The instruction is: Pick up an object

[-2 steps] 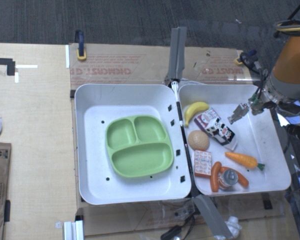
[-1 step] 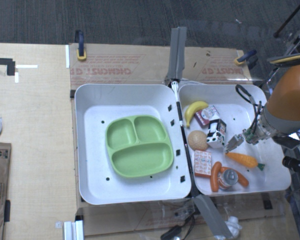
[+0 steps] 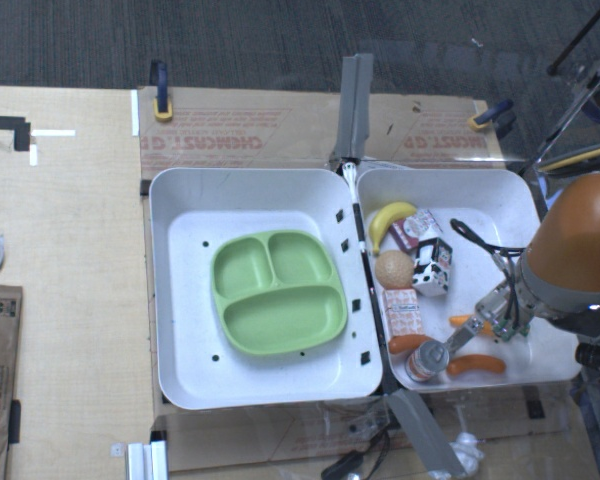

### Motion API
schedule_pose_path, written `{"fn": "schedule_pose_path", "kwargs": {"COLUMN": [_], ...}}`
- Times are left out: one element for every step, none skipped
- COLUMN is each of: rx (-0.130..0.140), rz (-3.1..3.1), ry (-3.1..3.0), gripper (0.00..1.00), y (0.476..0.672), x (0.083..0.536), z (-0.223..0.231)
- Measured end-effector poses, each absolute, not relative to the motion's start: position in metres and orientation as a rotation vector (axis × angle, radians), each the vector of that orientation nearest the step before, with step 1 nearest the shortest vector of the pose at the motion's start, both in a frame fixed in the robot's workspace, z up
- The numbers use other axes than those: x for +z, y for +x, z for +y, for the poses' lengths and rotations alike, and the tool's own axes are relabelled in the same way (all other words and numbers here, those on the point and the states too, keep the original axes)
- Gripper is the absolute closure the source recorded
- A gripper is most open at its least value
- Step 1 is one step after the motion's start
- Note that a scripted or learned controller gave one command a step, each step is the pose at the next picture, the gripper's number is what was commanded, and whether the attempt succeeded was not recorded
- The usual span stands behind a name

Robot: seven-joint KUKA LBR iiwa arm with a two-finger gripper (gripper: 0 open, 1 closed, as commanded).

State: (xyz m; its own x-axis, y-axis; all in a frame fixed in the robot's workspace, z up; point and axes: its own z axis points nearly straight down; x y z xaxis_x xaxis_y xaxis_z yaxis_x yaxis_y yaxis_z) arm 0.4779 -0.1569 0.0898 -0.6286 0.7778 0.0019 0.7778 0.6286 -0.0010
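Bench: two white bins (image 3: 170,298) side by side.
Left bin: green divided plate (image 3: 278,291), centred.
Right bin: banana (image 3: 388,220) at 11 o'clock, milk carton (image 3: 431,265), sausage (image 3: 476,365) at 6 o'clock.
Gripper (image 3: 492,320): low at 4 o'clock — finger state cannot be told.

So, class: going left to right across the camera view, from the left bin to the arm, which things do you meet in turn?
Green divided plate → banana → cow-patterned carton → black spoon → orange band of the arm.
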Motion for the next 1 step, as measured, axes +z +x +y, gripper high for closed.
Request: {"fn": "schedule_pose_path", "kwargs": {"rx": [-0.001], "rz": [-2.83], "ry": [-1.357], "gripper": [1.0], "y": [0.4789], "x": [0.097], "z": [-0.1571]}}
